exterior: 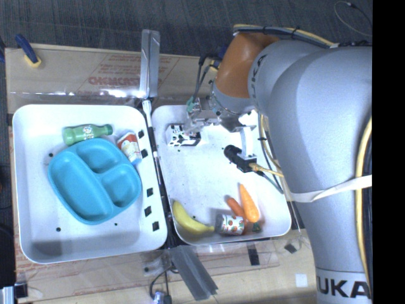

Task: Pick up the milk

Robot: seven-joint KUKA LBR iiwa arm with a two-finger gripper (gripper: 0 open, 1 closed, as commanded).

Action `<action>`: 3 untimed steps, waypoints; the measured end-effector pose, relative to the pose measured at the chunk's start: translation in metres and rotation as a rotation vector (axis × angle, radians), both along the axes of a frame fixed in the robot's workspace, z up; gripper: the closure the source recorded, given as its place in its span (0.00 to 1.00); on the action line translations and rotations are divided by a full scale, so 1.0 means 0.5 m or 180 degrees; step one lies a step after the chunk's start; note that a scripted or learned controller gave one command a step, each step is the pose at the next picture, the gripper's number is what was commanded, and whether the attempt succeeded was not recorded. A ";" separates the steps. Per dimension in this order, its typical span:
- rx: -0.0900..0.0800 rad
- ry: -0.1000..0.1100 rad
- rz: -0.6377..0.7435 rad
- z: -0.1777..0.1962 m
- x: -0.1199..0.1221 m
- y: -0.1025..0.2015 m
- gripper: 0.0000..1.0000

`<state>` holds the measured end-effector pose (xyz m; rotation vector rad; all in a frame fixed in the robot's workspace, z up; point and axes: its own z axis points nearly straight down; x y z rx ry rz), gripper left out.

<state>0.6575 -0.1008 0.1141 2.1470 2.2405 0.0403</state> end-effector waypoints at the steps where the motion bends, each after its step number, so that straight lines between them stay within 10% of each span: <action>1: -0.0027 0.0037 0.0381 -0.003 0.011 0.001 0.00; 2: -0.0006 0.0145 0.1113 0.309 0.000 -0.015 0.00; 3: -0.0006 0.0157 0.1319 0.072 -0.002 0.011 0.00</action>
